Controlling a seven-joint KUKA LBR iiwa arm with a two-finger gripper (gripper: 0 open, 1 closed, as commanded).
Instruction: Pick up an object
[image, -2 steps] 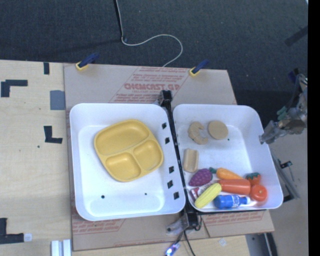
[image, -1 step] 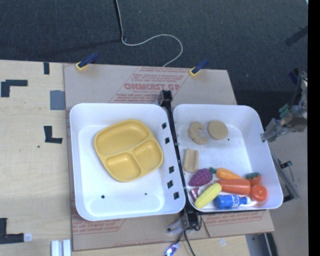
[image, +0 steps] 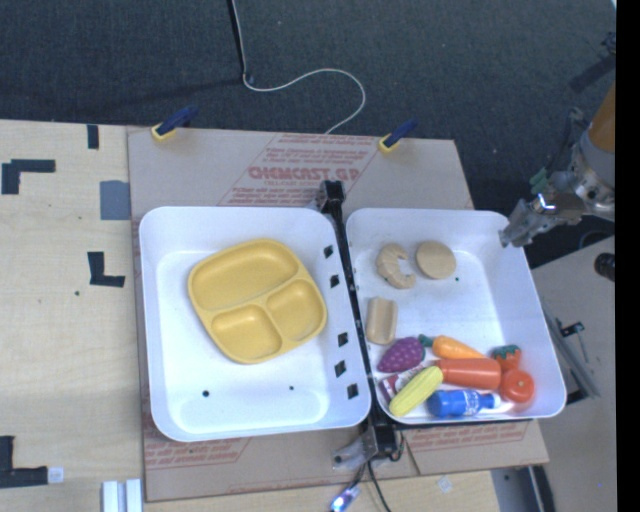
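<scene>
Gripper sits at the right bin's upper right corner, just outside the rim. Cannot tell how it is set; nothing visibly held.

Left bin: yellow tray with three compartments, flat, lying at a slant.

Right bin, upper part: two round beige pieces, one bitten-looking, one whole, just beside each other. A tan block lies near the divider.

Right bin, lower part, crowded: grapes, corn, carrot, red-orange piece, tomato, blue-and-white tube. Most are touching.

No pick made yet, as I judge it. You want an isolated target: the whole beige round is nearest the gripper and has bare floor on its right side. Come straight down over its middle and straddle it across the narrow way. Avoid the lower cluster, where neighbours would likely block a finger or get dragged along. Keep off the bin wall on the descent.
</scene>
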